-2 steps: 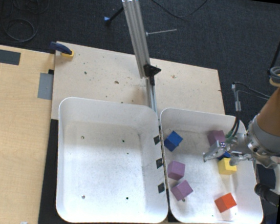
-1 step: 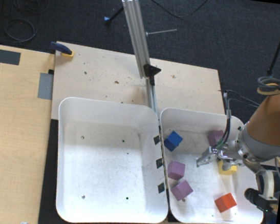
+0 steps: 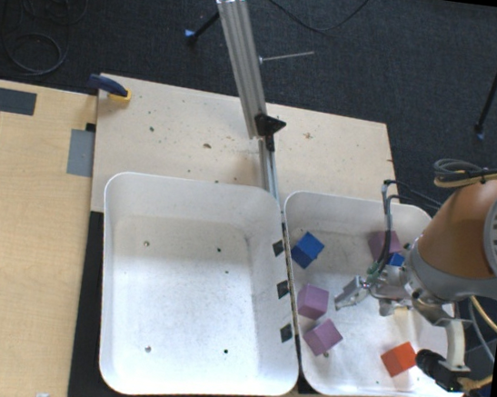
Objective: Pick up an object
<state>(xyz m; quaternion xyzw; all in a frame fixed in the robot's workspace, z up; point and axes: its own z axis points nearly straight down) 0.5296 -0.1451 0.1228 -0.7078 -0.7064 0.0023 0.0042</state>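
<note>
Desk (image 3: 194, 130) – pale wood-look board, matt, flecked with dark specks. Left bin (image 3: 136, 214) and right bin (image 3: 333, 379): smooth white plastic by the look, slight sheen, left one peppered with small dark marks. Blue cube (image 3: 307, 248), purple cubes (image 3: 314, 300) (image 3: 324, 336) and orange cube (image 3: 399, 359) all look matt, soft-edged, maybe foam. Slanted bar (image 3: 244, 50) – ribbed, brushed silver metal extrusion. Arm's orange shell (image 3: 463, 237) is smooth and satin; end effector (image 3: 366, 292) shows grey metal parts. Floor (image 3: 388, 57) is dark rough carpet.
</note>
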